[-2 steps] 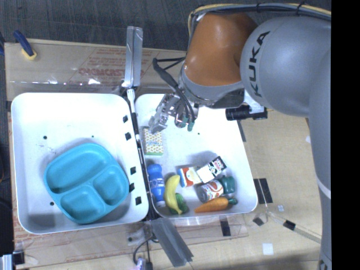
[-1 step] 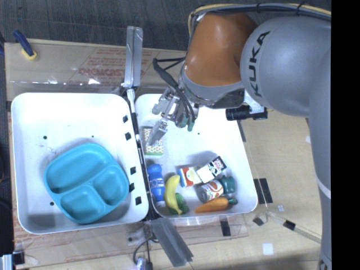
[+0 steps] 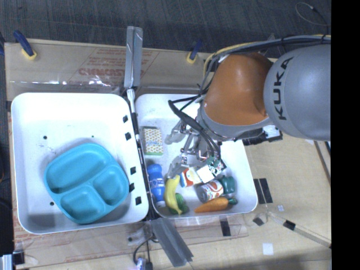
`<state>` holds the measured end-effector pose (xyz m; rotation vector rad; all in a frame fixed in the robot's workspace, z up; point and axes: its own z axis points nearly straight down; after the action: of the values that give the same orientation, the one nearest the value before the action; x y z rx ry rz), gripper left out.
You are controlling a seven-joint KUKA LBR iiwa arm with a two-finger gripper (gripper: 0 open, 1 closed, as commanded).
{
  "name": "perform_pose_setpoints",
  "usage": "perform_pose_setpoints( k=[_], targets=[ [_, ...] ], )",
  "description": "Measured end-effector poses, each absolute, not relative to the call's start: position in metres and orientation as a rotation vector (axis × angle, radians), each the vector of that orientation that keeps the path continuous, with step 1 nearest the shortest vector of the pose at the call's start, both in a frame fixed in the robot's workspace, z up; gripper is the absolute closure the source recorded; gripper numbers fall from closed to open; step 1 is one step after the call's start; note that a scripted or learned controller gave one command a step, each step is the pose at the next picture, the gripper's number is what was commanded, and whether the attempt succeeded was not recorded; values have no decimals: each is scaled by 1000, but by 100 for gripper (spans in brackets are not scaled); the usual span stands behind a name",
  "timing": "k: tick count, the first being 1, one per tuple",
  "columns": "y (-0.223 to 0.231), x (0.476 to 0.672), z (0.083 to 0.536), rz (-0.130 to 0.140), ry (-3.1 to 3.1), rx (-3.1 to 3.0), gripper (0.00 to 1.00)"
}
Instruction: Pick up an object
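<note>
We see the grey arm [image 3: 298, 89] reaching in from the right, its orange band [image 3: 236, 91] hanging over the upper part of the right bin [image 3: 247, 167]. Below the band the gripper [image 3: 194, 145] hangs low inside that bin, above the cluster of small items. Its metal parts overlap in a tangle of rods and cables, so we cannot tell whether the hand is spread or pressed together, and we see nothing clearly caught in it.

The things to pick lie crowded in the near half of the right bin. A small patterned card or sponge [image 3: 152, 140] lies flat near the divider, apart from the rest. Below it a blue bottle [image 3: 155, 179] lies along the left wall, with a yellow banana [image 3: 172, 191] just beside it and a green piece [image 3: 181, 201] touching the banana's lower end. A carrot [image 3: 212, 206] lies along the near wall. Above the carrot sits a can [image 3: 210, 192] on its side, and a white and red packet [image 3: 194, 176] rests just under the gripper — possibly touching it, though the view is too cluttered to say. A dark green item [image 3: 228, 184] sits to the right of the can.

The left bin [image 3: 28, 122] holds a blue divided tray [image 3: 84, 181], tilted slightly toward the near corner.
</note>
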<state>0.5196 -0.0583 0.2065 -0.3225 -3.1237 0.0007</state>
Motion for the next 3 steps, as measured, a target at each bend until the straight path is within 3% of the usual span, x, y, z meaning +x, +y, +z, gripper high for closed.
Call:
perform_pose_setpoints(
  k=[1,2,3],
  targets=[
    [-105,478,91,-1,-3137,-146,0],
    [-104,479,101,-2,-3139,-140,100],
    [6,490,162,-7,-3141,-123,100]
  ],
)
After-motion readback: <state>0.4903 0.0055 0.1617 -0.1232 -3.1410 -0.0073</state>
